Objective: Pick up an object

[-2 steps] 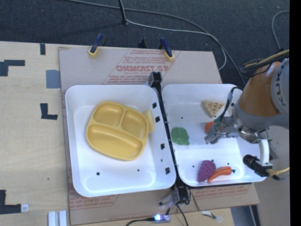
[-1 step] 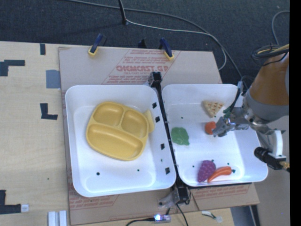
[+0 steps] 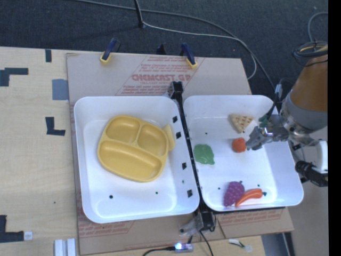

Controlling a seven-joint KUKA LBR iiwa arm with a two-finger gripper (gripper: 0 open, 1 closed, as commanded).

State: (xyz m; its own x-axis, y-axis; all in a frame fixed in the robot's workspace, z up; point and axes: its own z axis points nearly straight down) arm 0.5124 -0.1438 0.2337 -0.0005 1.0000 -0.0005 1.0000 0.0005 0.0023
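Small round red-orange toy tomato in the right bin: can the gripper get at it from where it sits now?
Probably yes. The gripper sits just right of the small round red-orange toy tomato, with bare bin floor around it; the tan waffle wedge and green leafy toy lie apart.

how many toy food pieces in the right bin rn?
5. Waffle wedge at the back, red ball by the gripper, green leaf near the divider, purple grapes and orange carrot at the front. The arm may hide more.

A small round red-orange ball (image 3: 238, 144) lies in the right bin (image 3: 224, 105), just at nine o'clock of the gripper (image 3: 254, 142).
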